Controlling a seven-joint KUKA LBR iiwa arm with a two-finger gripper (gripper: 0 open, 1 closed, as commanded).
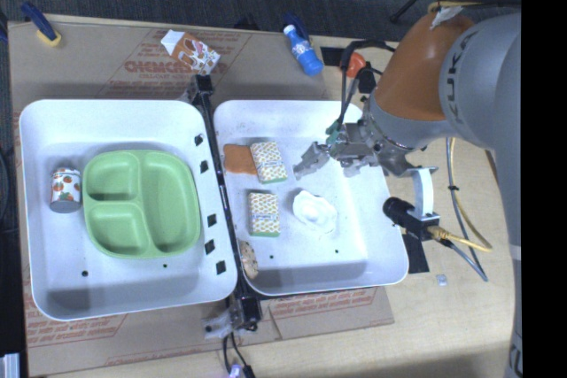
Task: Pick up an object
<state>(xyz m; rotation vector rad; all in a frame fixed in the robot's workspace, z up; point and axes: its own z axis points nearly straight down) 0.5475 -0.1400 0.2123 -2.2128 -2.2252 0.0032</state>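
In the right white bin [376,266] lie four loose objects. A flat orange block [236,159] touches a patterned packet [267,161] lying tilted just right of it. A second patterned packet [264,213] lies below them. A crumpled white lump [314,211] lies just right of that packet.

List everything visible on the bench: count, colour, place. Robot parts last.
bins: 2, white, side by side on cardboard
divided plate: 1, green, left bin
can: 1, patterned, left bin, left of plate
patterned blocks: 2, yellow-green check, right bin, one above the other
orange piece: 1, right bin, beside upper block
white wad: 1, right bin, centre
snack packet: 1, orange-white, behind bins
clamps: 2, blue, bench's far edge
arm: 1, grey, orange band, from right
gripper: 1, above right bin, over white wad
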